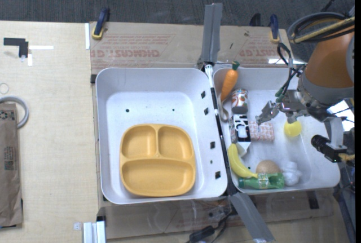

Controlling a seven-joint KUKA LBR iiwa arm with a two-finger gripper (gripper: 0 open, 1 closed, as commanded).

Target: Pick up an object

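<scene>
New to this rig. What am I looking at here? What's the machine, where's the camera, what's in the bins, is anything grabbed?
One fixed camera looks down at a slant on a bench holding two shallow white bins. The machine at the right is a grey robot arm with an orange band; its two-finger pincer hangs over the right bin. The left bin holds a yellow divided plate. The right bin holds toy food and small items: a carrot, a banana, a small can, a yellow ball, a green bottle and a few more. Nothing shows between the pincer's fingers, so nothing is grabbed yet; it sits just above a pinkish packet.
</scene>
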